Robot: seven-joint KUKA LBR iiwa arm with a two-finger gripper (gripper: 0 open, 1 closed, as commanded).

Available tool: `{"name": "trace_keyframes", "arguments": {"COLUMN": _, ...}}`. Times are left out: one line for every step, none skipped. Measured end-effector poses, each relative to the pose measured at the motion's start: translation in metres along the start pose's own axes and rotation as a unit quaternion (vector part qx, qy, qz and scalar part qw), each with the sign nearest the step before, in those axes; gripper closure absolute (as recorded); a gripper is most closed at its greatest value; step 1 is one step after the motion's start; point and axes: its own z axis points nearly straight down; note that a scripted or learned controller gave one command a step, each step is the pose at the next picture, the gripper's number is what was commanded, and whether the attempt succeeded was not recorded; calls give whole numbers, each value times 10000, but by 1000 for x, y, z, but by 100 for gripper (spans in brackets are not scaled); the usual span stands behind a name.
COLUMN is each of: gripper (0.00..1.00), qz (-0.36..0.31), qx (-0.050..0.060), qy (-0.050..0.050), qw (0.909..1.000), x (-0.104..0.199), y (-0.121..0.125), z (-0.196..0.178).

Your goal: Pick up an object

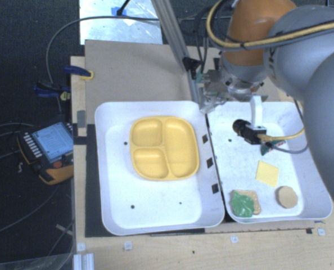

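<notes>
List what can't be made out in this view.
- Right bin: its far right corner lies under the grey arm.
- Green item near the front edge: too small to identify.
- Gripper: blurred over the rim between the bins; whether it touches anything is unclear.

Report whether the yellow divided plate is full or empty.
Empty. All three compartments of the yellow plate show bare yellow surface; it lies flat in the left bin.
</notes>
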Motion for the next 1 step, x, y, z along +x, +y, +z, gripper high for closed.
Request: {"name": "trace_keyframes", "arguments": {"gripper": 100, "qz": -3, "qx": -8, "qy": 2, "qw": 10000, "x": 54, "y": 13, "z": 13}}
